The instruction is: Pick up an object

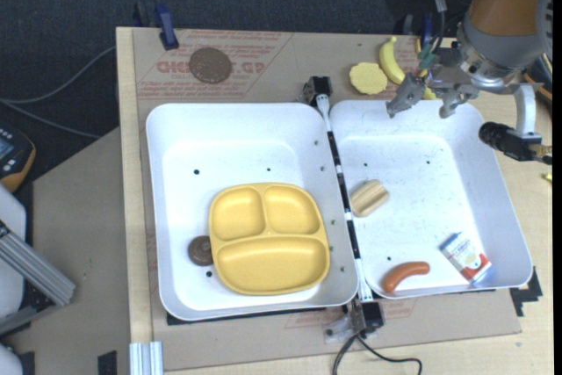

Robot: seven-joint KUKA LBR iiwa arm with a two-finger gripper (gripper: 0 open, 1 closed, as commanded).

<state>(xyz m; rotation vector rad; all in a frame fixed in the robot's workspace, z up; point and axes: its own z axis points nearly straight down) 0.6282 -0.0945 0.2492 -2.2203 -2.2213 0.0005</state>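
So the gripper (428, 99) is hanging over the far edge of the right bin (492, 180), near that bin's far left corner, fingers spread apart with nothing between them. The grey arm (505, 4) with its orange band comes down from the upper right. Inside the right bin there's a little tan bread roll (369, 197) sitting close to the left wall about halfway down, a sausage (406, 275) lying near the front edge, and a small white packet with red and blue on it (463, 257) toward the front right corner. All three are well apart from the gripper. The left bin (176, 189) has a yellow divided plate (267, 237) in its front half, and a brown cookie-looking disc (201, 251) tucked just beside the plate's left side, touching or nearly touching, hard to say. Outside the bins, on the cardboard-covered bench (132, 145), there's another brown disc (210, 64) near the far left corner, plus a banana (392, 59) and a yellow round thing (368, 78) just beyond the right bin's far edge, right next to the gripper. A blue clamp (165, 25) bites the far left edge.
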